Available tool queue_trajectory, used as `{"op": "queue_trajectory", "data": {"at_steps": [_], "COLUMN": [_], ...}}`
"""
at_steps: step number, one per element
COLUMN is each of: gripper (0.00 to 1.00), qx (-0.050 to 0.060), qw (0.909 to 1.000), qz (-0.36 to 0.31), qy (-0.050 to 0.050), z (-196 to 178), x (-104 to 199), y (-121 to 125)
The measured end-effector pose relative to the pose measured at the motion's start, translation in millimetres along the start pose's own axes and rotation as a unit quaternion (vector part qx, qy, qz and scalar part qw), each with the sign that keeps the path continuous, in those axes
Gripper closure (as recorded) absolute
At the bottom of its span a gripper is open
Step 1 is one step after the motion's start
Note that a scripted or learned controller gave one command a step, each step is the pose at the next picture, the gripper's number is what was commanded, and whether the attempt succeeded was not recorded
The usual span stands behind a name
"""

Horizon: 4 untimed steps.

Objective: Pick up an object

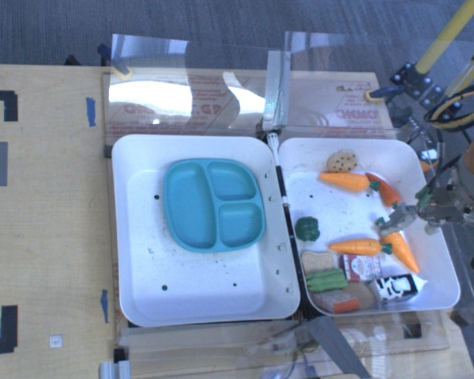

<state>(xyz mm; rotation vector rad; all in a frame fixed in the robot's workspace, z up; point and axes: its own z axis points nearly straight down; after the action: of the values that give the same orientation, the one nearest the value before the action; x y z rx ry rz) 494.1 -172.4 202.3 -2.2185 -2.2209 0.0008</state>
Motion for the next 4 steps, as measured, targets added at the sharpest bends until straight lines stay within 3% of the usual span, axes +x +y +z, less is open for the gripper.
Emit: {"op": "queue_trajectory", "data": {"at_steps": [1, 2, 3, 4], "gripper": [0.00, 0.00, 0.00, 1.00], "qx": [-0.013, -0.004, -0.004, -0.006], "qw": [0.9955, 0.9827, 0.9430, 0.9433], "qz": [-0.093, -0.185, -0.333, -0.332], "qy": [-0.006, -0.003, -0.003, -0.004], "z": [96.2, 63.8, 100.1, 90.3], "x": [-31.1, -51.6, -47.6, -47.1], "y": [27.2, 32.6, 37.5, 38.6]}}
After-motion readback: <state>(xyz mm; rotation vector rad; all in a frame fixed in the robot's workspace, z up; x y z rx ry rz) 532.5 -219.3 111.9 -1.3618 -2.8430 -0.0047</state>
